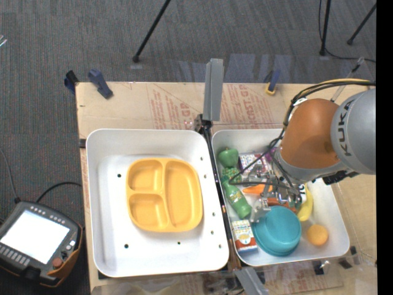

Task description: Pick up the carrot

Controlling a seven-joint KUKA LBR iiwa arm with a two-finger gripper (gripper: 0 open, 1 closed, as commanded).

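In the right white plastic bin (339,226), the small orange carrot (253,190) lies with its long axis running left-right, just left of the two-finger gripper (279,195), whose grip state I cannot tell.

A yellow divided plate (164,193) lies in the left bin (98,165). The right bin (336,217) holds a teal bowl (278,230), green bottle (236,199), banana (306,206), and what may be an orange (317,234).
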